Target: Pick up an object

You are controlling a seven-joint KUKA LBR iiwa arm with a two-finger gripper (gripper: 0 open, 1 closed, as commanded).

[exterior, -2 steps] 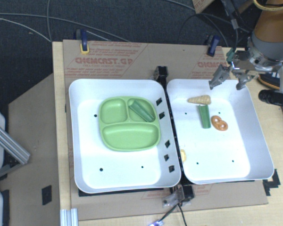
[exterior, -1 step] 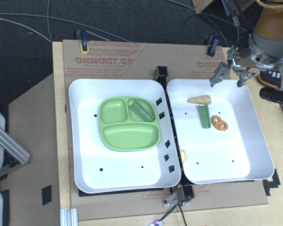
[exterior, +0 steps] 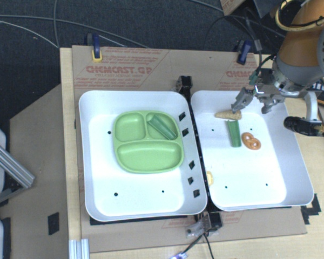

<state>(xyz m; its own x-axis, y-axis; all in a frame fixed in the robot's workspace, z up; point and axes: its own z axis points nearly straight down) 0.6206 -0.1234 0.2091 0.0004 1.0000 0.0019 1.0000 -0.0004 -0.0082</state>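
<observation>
A cardboard-topped bench [exterior: 135,63] on dark carpet bears two shallow white bins. The left bin [exterior: 97,161] holds a green divided plate [exterior: 148,142] with a green item [exterior: 162,125] in one compartment. In the right bin [exterior: 270,171] lie a tan stick [exterior: 228,114], a green cylinder [exterior: 235,134] and a small brown pretzel [exterior: 251,142]. The gripper [exterior: 255,100] hangs above the bin's far end, its two fingers spread wide and holding nothing, one fingertip just beside the tan stick.
</observation>
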